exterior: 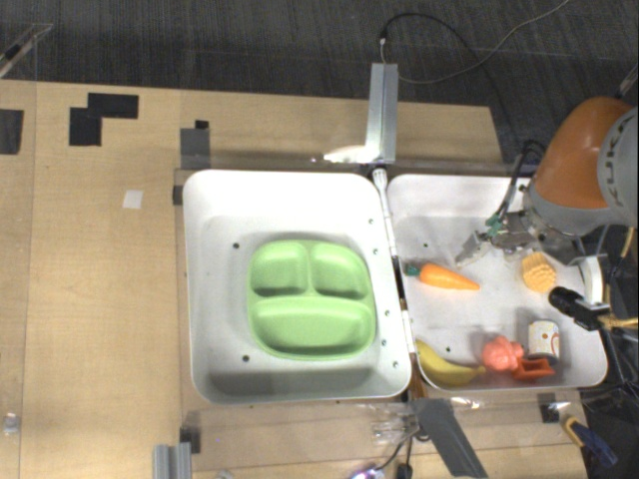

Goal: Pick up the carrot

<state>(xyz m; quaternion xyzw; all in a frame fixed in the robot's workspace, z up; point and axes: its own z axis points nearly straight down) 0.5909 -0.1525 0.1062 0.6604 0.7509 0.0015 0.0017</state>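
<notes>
The carrot (448, 277) is seen lying flat on the floor of the right bin (439, 213), close to the wall that is shared with the left bin (215, 267). Its green end is turned toward that wall and its orange tip is pointed to the right. The gripper (477, 244) is placed just above and to the right of the carrot, apart from it. Its two fingers are spread a little, and nothing is held between them. To the right of the carrot a yellow ridged toy (539, 271) is found. Along the near wall of the same bin a banana (444, 366), a pink toy (502, 354) and a small white can (543, 338) are laid. In the left bin a green divided plate (311, 297) is set.
</notes>
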